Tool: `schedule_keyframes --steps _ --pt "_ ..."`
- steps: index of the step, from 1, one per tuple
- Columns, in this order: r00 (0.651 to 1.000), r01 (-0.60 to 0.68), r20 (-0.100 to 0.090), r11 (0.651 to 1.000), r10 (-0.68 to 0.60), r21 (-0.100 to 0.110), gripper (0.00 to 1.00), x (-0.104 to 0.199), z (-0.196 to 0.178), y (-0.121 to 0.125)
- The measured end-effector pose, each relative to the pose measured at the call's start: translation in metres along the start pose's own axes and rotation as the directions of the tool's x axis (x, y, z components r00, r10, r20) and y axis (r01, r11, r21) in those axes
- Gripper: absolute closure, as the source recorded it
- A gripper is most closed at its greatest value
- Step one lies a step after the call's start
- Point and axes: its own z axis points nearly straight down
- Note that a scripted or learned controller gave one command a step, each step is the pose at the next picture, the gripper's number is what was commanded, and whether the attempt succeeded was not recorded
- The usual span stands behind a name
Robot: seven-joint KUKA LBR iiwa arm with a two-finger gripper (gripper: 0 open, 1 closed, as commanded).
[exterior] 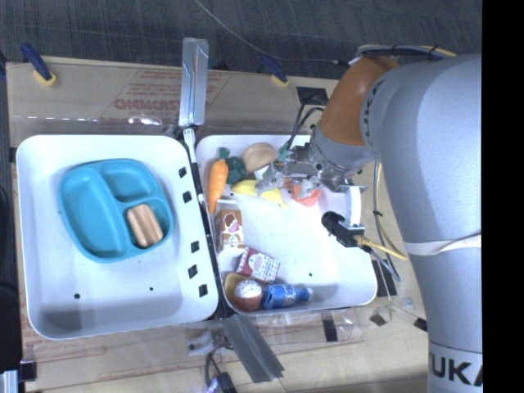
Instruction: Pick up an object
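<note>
My gripper point(281, 178) is low over the far part of the right bin point(327, 256), under the grey arm with its orange band. It is in among a small cluster of toy food: a yellow piece point(245, 188) to its left, a red piece point(306, 193) to its right and a beige potato-like item point(259, 155) just beyond it. An orange carrot point(216, 183) with a green top lies along the bin's left wall. The gripper body hides what is right beneath it.
Near the right bin's front lie a brown packet point(230, 226), a red-and-white packet point(258, 264), a round tin point(245, 293) and a blue bottle point(286, 295). The left bin point(49, 293) holds a blue divided plate point(106, 207) with a brown bun point(144, 224).
</note>
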Motion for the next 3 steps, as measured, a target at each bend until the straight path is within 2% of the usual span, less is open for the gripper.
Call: schedule_keyframes --steps 1,2,3 --pt "1.000 0.027 -0.006 1.000 -0.027 0.007 0.00 -0.015 0.038 -0.004" --pt "0.965 0.264 -0.005 0.964 -0.264 0.036 0.00 0.021 0.032 0.030" --pt "0.998 -0.058 0.007 0.998 0.058 0.036 0.00 0.056 0.044 0.033"
